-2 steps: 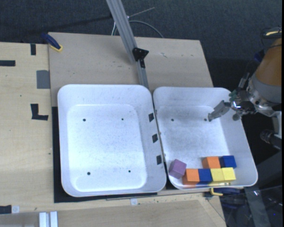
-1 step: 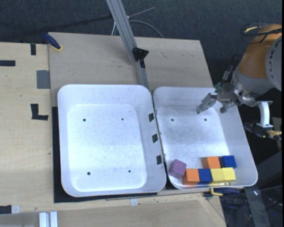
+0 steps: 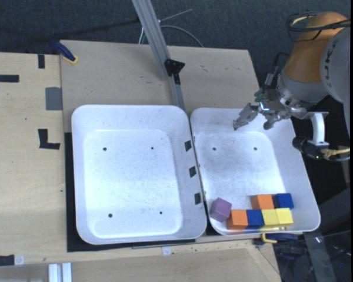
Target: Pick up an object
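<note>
Several small blocks lie along the near edge of the right bin: a purple block, two orange blocks, two blue blocks and two yellow blocks. My gripper hangs over the far edge of the right bin, well away from the blocks. Its fingers are spread apart with nothing between them.
The left bin sits beside the right one on the wooden bench. A grey metal pole slants down to the gap between the bins at the back. A blue and yellow tool lies at the far left of the bench.
</note>
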Robot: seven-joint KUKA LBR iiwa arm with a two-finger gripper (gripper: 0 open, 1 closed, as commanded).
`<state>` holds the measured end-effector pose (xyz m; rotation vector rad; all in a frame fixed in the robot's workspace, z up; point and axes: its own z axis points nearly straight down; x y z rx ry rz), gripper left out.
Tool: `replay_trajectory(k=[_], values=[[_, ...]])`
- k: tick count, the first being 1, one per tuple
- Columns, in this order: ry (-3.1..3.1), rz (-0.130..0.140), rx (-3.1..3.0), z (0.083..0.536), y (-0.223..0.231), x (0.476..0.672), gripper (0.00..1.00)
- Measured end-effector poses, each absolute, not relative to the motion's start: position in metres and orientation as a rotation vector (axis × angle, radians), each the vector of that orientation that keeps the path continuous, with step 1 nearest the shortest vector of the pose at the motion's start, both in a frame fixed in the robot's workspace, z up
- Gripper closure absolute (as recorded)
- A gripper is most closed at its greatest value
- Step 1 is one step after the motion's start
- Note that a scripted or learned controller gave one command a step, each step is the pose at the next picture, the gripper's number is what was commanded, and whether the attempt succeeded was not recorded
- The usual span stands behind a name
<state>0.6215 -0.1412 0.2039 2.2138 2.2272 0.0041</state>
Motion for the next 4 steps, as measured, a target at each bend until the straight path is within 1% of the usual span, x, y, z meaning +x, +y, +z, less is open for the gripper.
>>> replay_trajectory(k=[1,2,3,4], values=[[2.228,-0.010,2.228,0.118,-0.141,0.586,0.00],[2.225,-0.005,2.224,0.096,-0.124,0.572,0.00],[2.219,0.001,2.220,0.155,-0.137,0.549,0.00],[2.223,-0.006,2.227,0.089,-0.147,0.508,0.00]])
